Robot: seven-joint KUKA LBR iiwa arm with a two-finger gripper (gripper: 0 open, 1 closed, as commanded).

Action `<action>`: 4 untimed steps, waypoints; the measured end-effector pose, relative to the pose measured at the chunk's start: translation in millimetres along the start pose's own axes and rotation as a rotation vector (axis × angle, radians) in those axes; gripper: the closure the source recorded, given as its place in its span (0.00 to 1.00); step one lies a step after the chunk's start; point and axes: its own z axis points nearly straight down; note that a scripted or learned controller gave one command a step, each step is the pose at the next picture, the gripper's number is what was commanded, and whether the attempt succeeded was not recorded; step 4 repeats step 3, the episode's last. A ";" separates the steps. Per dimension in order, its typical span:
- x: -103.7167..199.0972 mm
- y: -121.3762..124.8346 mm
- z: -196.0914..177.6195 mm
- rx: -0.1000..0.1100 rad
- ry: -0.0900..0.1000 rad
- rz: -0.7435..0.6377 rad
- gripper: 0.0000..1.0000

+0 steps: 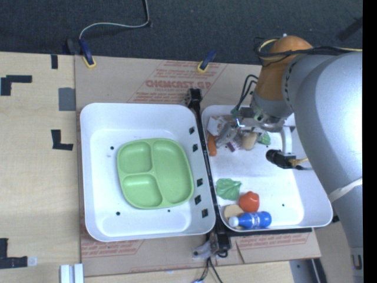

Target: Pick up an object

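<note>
A small heap of objects [230, 135] is lying at the right bin's [306, 208] eleven o'clock corner, and the claw [246, 130] is hovering right over it; I cannot tell its grip. Toward six o'clock are sitting a green leaf [228, 188], red ball [250, 201] and blue bottle [253, 220]. The left bin [97, 158] is holding a green divided plate [155, 173].

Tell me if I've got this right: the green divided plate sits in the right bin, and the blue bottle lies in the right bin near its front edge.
Not quite. The camera view shows the green divided plate in the left bin, not the right. The blue bottle does lie in the right bin, near its front edge.
</note>
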 end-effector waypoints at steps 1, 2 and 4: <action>-5.5 0.5 1.0 -0.004 0.002 -0.001 0.00; -10.6 -2.3 -7.3 0.003 -0.007 0.001 1.00; 46.8 -32.8 -116.8 -0.078 -0.009 -0.014 1.00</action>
